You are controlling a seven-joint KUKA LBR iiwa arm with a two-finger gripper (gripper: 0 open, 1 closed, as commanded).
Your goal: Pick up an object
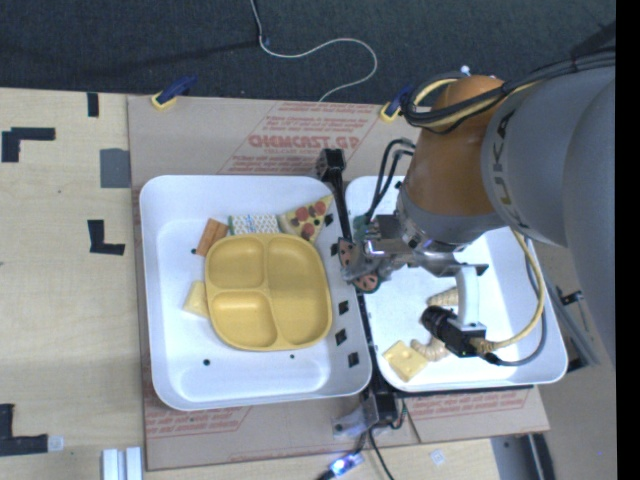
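My gripper [360, 265] hangs low over the left edge of the right bin [535, 366], right by the divider between the two bins. A small brown and red thing [369, 280] shows at its tip; I cannot tell whether it is held. In the right bin lie a pale yellow cheese wedge [403, 360] near the front and a beige cone-shaped toy [444, 295] under the arm. The left bin [160, 213] holds a yellow divided plate [268, 290], a pizza slice [311, 216], a brown stick [212, 235] and a patterned piece [252, 224].
The arm's grey and orange body [470, 168] covers most of the right bin. A black fitting with a yellow cable [455, 332] hangs above the bin's front. A yellow wedge [195, 298] pokes out from under the plate's left side. Cardboard [290, 138] underlies both bins.
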